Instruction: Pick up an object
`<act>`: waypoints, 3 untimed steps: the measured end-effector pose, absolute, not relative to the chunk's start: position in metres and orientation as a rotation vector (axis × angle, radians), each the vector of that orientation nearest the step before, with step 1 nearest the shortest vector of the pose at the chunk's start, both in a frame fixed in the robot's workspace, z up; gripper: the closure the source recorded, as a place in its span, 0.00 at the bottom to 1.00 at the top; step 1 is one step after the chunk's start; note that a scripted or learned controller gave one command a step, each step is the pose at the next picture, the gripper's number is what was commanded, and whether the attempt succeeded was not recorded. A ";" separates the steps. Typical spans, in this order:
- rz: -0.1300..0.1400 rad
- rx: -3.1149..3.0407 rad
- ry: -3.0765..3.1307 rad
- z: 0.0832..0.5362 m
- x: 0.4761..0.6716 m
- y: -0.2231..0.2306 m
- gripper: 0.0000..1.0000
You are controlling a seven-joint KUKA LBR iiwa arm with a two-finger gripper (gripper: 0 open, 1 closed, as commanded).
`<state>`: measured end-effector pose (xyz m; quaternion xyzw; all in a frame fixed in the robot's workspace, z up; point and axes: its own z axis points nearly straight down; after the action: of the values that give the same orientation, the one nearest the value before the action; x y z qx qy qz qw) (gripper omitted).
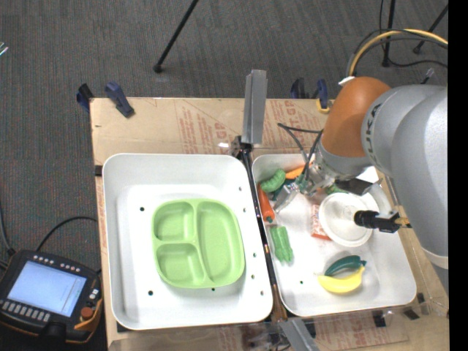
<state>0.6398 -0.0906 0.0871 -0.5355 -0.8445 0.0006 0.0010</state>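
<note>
Tool (310,183) low in right bin (387,284), among green toy (273,180) and clutter; grip state unclear.

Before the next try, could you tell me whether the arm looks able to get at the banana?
Probably yes: the banana lies uncovered in the right bin, with only a dark green piece touching its top.

1. Left bin (117,196): open from above; a green divided plate (197,241) covers its middle, with bare floor all round it.
2. Right bin (380,298): the arm (395,134) overhangs the far half.
3. Right bin, far left corner: crowded with a green toy (274,180), an orange piece (267,207) and a green stick (281,243).
4. White round dish (344,221): centre right.
5. Near right: a banana (341,282) with a dark green piece (344,265) touching it.
6. Near left floor: bare.
</note>
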 end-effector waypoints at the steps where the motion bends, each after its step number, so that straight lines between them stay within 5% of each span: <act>1: 0.002 -1.920 -2.484 0.087 0.574 -0.143 0.00; 2: 0.002 -1.959 -2.451 0.087 0.524 -0.127 0.00; 3: 0.003 -1.958 -2.447 0.095 0.523 -0.127 1.00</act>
<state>0.5232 -0.1272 0.0952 -0.6249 -0.7807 0.0009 0.0037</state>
